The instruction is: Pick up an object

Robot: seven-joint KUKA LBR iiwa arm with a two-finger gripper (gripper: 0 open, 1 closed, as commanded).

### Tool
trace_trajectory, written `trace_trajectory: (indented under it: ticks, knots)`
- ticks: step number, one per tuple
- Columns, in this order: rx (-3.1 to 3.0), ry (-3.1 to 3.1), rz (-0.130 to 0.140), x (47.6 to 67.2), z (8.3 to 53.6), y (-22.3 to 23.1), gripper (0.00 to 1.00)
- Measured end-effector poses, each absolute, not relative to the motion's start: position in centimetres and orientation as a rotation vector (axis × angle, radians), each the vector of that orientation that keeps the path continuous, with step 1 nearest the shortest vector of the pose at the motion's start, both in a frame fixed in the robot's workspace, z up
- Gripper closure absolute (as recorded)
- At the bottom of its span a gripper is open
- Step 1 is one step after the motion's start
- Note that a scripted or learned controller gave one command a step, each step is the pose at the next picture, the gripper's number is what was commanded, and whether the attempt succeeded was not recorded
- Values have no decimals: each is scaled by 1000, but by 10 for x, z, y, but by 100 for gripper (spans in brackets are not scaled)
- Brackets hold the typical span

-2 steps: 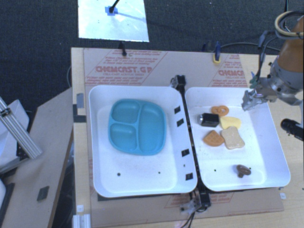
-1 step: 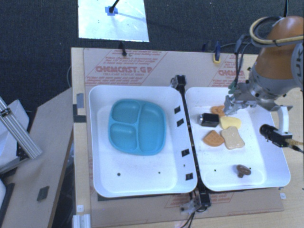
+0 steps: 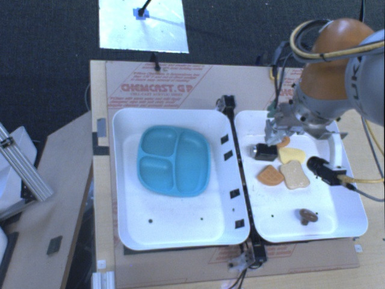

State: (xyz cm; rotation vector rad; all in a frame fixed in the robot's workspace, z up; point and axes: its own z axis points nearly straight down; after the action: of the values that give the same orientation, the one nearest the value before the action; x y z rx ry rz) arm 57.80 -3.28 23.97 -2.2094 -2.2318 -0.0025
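I see the gripper (image 3: 278,132) lowered into the right bin (image 3: 355,217), near its upper left corner. I cannot tell its jaw state from this view. A small black block (image 3: 264,152) lies just below and left of the jaws, long axis roughly left-right. A yellow piece (image 3: 292,155) sits just below them, with an orange wedge (image 3: 271,175) and a tan slice (image 3: 295,174) further below. A brown lump (image 3: 308,216) lies well apart, toward the near rim. The arm (image 3: 331,71) reaches in from the right, wrist angled downward. Open floor remains beyond the lump. The left bin (image 3: 129,221) holds a blue divided tray (image 3: 174,161).
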Motion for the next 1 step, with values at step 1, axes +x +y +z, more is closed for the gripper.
trace_trajectory:
  ticks: [1]
  knots:
    - [-2207,-2233,-3,572,245,26,100]
